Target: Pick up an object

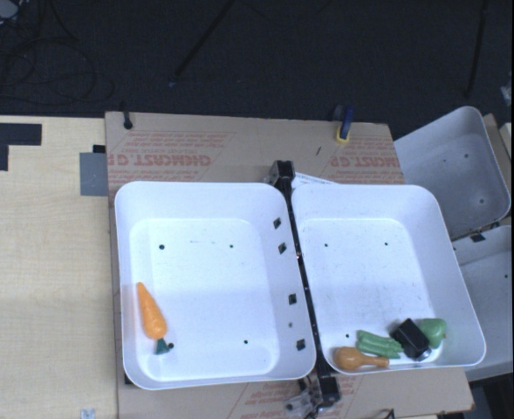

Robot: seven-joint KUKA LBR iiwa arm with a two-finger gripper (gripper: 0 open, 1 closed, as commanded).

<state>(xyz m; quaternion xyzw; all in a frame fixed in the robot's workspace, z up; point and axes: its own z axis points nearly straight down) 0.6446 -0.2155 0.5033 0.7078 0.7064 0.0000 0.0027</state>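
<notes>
Carrot (151, 312) is lain alone by the left wall of the left bin (195, 201), near its front-left corner; long axis runs front-to-back, green stem end toward the front edge. A cluster is packed in the front-right corner of the right bin (370, 203): green pod (377, 344), black block (411, 338), green piece (433, 328), tan gourd-like item (356, 359), touching or overlapping. Claw state cannot be told. The arm's side is judged nearer the cluster; the carrot is the cleaner target.

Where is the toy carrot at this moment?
The toy carrot lies in the left bin, near its front-left corner, close to the left wall, with its green top pointing toward the front edge.
</notes>
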